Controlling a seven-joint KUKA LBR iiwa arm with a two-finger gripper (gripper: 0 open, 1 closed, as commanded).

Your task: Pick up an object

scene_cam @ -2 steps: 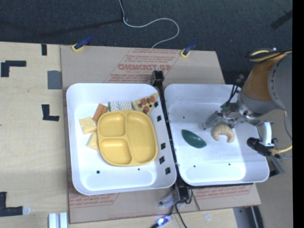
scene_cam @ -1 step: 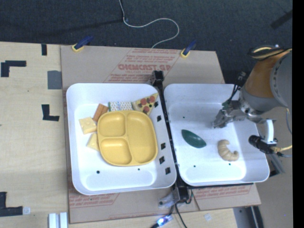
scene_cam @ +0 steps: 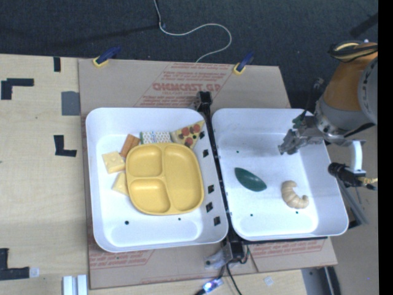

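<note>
A croissant-shaped object (scene_cam: 295, 195) and a dark green piece (scene_cam: 250, 179) are seen lying apart in the right bin (scene_cam: 319, 223), lower right of the frame. The gripper (scene_cam: 290, 144) is positioned above them; its opening cannot be told. Cardboard (scene_cam: 178, 88) covers the tabletop (scene_cam: 37, 165).

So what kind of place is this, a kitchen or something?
More likely a robot test bench or lab than a kitchen. Two white bins sit on cardboard, holding toy-like items: a yellow divided plate and a croissant. A robot arm reaches in from the right.
</note>
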